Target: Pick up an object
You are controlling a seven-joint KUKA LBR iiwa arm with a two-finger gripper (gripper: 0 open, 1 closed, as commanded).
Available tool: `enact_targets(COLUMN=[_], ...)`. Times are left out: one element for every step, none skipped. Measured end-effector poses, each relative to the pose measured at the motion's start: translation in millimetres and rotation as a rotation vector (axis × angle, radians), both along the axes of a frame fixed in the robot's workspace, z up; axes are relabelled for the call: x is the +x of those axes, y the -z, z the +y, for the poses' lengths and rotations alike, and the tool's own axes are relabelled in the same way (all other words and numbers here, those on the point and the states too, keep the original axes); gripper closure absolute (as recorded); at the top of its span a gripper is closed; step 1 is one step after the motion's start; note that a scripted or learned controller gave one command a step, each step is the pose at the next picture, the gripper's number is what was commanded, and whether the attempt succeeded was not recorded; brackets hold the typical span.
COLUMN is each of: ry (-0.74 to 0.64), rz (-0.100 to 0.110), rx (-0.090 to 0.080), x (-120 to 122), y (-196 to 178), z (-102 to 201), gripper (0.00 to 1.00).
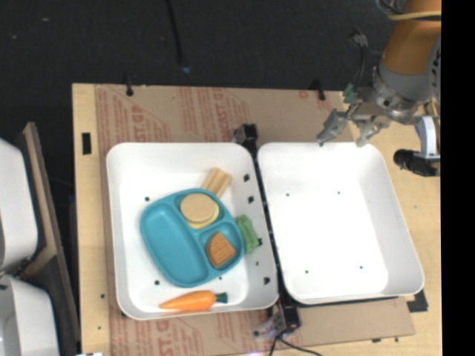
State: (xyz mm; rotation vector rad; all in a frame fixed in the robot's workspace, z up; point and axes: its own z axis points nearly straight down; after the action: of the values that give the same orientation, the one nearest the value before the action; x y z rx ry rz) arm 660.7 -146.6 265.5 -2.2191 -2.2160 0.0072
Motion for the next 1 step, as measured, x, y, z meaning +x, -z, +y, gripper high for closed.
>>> enact_targets(ry=[-0.001], rz=[-0.008], rx=[-0.001], x=[1.2], y=[-5.0], z=[0.2], gripper=[0.0])
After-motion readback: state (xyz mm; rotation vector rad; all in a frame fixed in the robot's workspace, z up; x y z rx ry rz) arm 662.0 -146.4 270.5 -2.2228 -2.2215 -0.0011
